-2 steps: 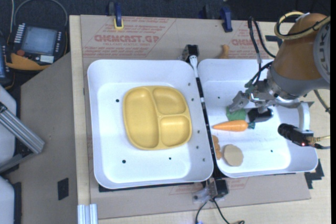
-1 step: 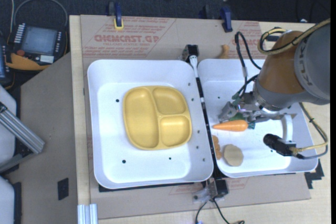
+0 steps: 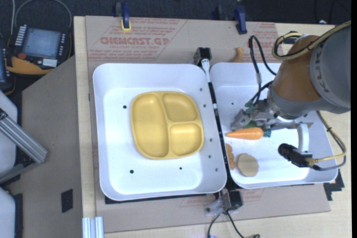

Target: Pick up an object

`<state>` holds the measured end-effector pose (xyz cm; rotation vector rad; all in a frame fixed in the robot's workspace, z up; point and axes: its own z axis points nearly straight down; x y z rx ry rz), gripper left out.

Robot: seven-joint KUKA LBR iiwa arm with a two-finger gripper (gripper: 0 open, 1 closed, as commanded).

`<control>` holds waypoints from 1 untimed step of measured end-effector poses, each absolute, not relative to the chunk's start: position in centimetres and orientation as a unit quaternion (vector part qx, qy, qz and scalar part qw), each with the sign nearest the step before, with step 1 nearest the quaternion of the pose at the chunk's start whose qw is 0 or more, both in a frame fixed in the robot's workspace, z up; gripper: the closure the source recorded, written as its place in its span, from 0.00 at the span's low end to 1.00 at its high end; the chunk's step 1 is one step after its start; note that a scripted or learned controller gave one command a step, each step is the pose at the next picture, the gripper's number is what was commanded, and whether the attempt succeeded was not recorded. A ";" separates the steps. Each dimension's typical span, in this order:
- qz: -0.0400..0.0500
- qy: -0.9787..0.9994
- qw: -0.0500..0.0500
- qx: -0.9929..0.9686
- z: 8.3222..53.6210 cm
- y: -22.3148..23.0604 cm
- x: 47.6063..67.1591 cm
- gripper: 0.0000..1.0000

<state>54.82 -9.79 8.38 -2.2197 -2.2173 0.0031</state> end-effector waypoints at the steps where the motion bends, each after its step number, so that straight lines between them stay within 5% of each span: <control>1: 0.000 -0.706 0.001 -0.708 9.5 -9.8 54.9 1.00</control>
